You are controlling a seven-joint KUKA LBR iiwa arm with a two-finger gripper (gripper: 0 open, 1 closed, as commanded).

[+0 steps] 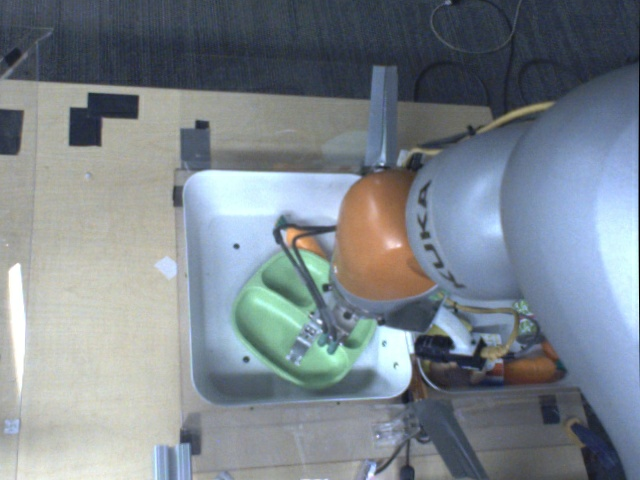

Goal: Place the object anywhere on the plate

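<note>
**A:** So what've we got from the overhead camera? We see the left bin [205, 268] with a green plate [262, 313] sitting in its lower middle, closer to the bottom edge than the top. The plate looks divided, with a ridge running through it.

**B:** Yep, and the arm [500, 238] comes in from the right and covers most of the bin's right side. That orange band [375, 238] sits right over the bin's upper right part. We can only catch a sliver of the right bin [440, 373] under the arm, by its lower edge.

**A:** The gripper [318, 336] is down over the plate's right half, near the rim. We see the metal bits and a dark cable [297, 258] looping from the wrist toward the bin's top edge.

**B:** Can we tell what the fingers are doing?

**A:** Honestly no, too small and blurry from here. We can't tell whether they're apart or pinched, or if anything is between them.

**B:** And the object?

**A:** There's an orange thing [305, 240] poking out just past the plate's top edge, right against the band. We can't say whether it touches the plate. There's more orange and dark stuff [500, 366] in the right bin's bottom area, half hidden under the arm.
</note>
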